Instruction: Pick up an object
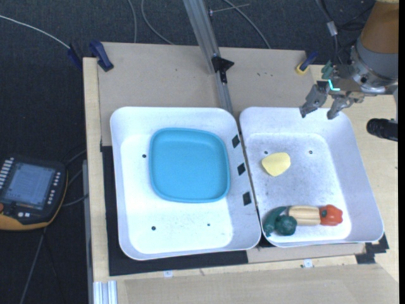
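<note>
- Dark carpet with loose cables is surrounding a pale wooden bench (164, 75), which is carrying two shallow white bins side by side.
- Lying in the left white bin (126, 170) is a square turquoise plastic plate (188, 164), flat near the bin's centre.
- Sitting in the right white bin (361, 189) are four small things: a pale yellow rounded lump (276, 164) near the middle, and along the near edge a row of a dark green round piece (280, 223), a tan sausage-shaped piece (304, 215) and a red tomato-like piece (331, 215), each touching its neighbour.
- Hovering over the far right corner of the right bin is the grey two-finger gripper (324, 106), its fingers standing spread apart and pinching nothing.
- From the gripper, the yellow lump is lying toward the bin's centre, down and to the left in the view, and it appears the nearest candidate, standing well apart from the others.
- The lump's longer axis is running roughly across the bin from left to right, so a grasp would probably be closing across its shorter, front-to-back width.
- The row at the near edge is lying farther off and crowding the wall, which would likely be hampering the fingers.
</note>
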Robot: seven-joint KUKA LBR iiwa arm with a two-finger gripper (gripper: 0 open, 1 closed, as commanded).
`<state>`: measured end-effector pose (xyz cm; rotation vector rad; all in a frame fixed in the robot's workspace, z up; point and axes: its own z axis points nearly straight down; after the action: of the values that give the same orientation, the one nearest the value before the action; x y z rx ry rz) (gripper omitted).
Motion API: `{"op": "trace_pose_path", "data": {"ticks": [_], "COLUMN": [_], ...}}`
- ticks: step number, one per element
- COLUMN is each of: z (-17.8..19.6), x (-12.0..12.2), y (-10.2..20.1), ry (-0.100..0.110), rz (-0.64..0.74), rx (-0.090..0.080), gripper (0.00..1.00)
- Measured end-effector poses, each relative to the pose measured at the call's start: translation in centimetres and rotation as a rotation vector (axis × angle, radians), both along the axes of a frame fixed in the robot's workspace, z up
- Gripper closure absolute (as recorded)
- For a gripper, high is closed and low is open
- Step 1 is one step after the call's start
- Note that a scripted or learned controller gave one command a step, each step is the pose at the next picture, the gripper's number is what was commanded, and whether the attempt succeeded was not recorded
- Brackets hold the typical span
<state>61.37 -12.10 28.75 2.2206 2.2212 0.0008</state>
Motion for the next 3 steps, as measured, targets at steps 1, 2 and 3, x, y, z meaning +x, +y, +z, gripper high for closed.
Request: {"op": "trace_pose_path", "data": {"ticks": [1,2,3], "z": [0.0,-5.6,-11.6], "x": [0.0,0.8,0.0], "y": [0.0,-0.4,-0.3], "ry": [0.000,0.005,0.006], "rz": [0.000,0.000,0.000], "rx": [0.000,0.001,0.001], "gripper": [0.00,0.00,0.00]}}
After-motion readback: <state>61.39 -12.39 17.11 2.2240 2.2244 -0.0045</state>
